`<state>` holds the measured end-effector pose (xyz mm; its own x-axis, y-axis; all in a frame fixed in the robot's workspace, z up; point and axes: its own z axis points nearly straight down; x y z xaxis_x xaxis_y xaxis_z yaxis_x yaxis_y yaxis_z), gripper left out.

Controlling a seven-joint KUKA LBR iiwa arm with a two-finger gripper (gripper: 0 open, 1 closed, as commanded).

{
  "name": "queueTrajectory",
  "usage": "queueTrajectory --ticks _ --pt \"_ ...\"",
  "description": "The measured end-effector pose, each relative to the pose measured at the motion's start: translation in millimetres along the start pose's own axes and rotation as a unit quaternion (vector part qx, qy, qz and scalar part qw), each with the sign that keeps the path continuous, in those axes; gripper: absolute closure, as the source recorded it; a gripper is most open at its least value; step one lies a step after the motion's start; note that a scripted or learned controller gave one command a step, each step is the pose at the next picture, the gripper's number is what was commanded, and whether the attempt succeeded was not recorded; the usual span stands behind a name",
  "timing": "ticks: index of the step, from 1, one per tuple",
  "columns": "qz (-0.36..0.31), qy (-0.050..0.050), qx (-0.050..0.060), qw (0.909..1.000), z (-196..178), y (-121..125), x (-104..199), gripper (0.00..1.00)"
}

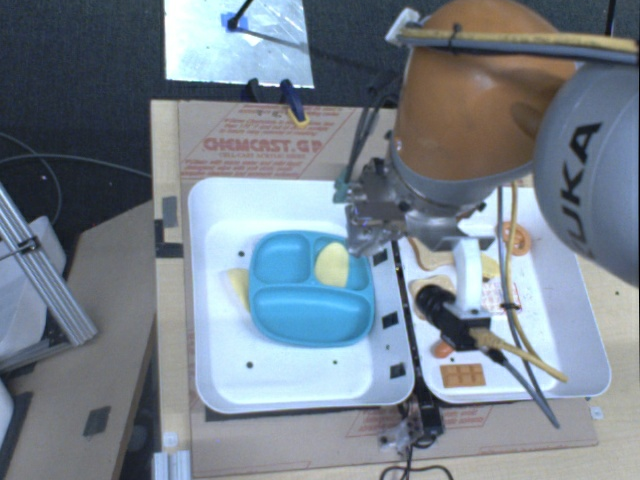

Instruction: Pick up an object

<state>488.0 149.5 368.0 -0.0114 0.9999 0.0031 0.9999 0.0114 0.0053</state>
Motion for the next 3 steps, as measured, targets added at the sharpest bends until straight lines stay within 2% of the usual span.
queueTrajectory --ticks 2,3 --pt "-0.006 0.001 -0.002 1.0 -21 1 0 1.0" --pt "0.005 0.001 -0.008 1.0 -176 44 -25 1.0"
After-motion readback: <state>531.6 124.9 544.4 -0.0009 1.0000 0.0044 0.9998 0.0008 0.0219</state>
